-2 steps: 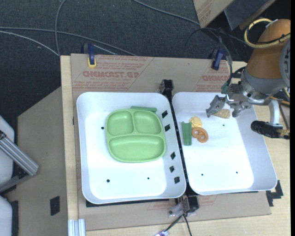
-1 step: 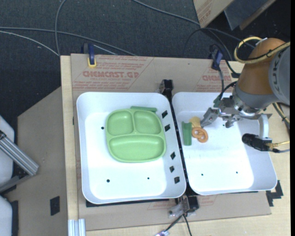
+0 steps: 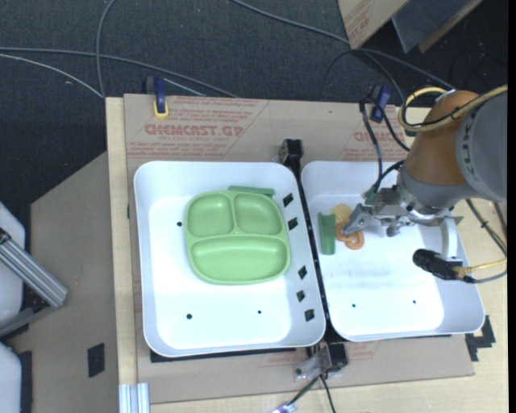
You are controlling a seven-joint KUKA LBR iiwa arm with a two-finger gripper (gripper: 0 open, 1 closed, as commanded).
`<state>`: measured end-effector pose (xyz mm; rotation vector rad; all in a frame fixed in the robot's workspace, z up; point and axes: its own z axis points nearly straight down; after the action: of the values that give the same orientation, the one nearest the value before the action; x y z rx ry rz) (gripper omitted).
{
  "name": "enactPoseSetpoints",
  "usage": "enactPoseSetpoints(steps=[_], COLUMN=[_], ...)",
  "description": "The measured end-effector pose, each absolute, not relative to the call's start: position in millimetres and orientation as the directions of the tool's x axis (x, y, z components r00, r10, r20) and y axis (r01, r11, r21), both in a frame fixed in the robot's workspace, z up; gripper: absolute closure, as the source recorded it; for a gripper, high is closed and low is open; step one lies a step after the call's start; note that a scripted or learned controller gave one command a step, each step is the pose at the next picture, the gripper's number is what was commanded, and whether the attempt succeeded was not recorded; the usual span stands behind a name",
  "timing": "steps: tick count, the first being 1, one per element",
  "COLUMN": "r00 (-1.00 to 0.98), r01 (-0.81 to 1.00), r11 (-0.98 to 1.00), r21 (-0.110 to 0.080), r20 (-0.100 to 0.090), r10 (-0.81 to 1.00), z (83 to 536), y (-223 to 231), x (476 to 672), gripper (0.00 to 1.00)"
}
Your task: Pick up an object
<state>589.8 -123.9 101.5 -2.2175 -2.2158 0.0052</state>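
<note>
Orange and small, the object (image 3: 352, 239) is lying in the right bin (image 3: 403, 310) beside a green block (image 3: 326, 233), right under the tool (image 3: 355, 228), whose grip I cannot tell, risking nudging it away.

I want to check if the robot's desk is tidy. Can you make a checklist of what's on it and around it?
Surface: a brown board bearing two shallow white bins, the left bin and the right bin, side by side.
Job's things: a green block and a small orange and yellow piece in the right bin, near its left wall.
Clutter: a green divided plate in the left bin.
Grippers: the claw sits low over the orange and yellow piece; whether it grips it is unclear.
Cables: thin cables on the dark floor; a yellow cable on the arm.
Surroundings: dark carpet; cardboard at the top.
</note>
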Motion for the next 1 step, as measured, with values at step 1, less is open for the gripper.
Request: enactPoseSetpoints(steps=[1], r00=[0.000], r01=[1.000], r11=[0.000], r21=[0.000], r20=[0.001], r10=[1.000], z=[115.9], y=[-124.0], x=[592.0], gripper=[1.00])
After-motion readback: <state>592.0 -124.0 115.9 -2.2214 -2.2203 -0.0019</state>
